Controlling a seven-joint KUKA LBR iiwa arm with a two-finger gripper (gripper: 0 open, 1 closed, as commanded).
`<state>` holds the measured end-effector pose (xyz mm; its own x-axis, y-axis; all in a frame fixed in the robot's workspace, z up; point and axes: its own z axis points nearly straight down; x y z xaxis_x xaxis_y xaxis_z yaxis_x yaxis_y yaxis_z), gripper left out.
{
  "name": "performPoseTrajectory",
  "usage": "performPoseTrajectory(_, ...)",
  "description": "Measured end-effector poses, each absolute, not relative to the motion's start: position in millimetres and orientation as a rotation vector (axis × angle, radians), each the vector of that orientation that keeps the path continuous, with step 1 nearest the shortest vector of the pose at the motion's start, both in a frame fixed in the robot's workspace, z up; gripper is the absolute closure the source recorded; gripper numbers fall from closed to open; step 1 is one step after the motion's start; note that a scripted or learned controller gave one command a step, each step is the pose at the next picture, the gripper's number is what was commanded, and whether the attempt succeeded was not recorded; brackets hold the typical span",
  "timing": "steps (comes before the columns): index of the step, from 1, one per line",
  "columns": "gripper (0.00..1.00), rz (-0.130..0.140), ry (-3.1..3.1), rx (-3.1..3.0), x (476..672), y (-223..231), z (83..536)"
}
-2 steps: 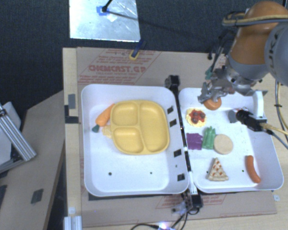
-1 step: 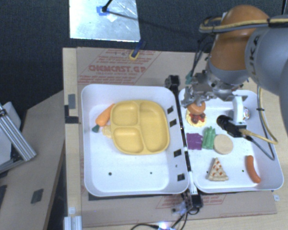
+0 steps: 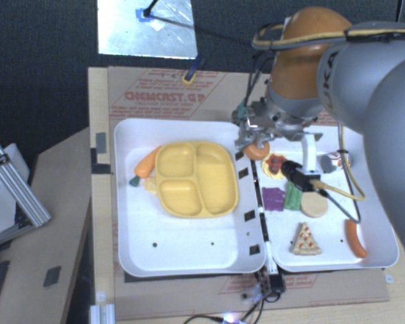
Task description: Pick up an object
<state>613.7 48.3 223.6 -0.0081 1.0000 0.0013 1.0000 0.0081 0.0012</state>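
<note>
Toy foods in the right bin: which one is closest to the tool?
The orange round piece, right under the tool. The pizza slice and sausage lie much farther.

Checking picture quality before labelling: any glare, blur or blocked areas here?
Camera view: the metal sheet at the top gives bright glare; the arm looms large and soft at right, covering part of the right bin; the yellow tray is evenly lit, edges slightly soft.
</note>
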Motion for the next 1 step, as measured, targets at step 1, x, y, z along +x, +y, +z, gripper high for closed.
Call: performPoseTrajectory(1,1.0,-0.003,-2.229,-2.215,616.1,57.6,232.2)
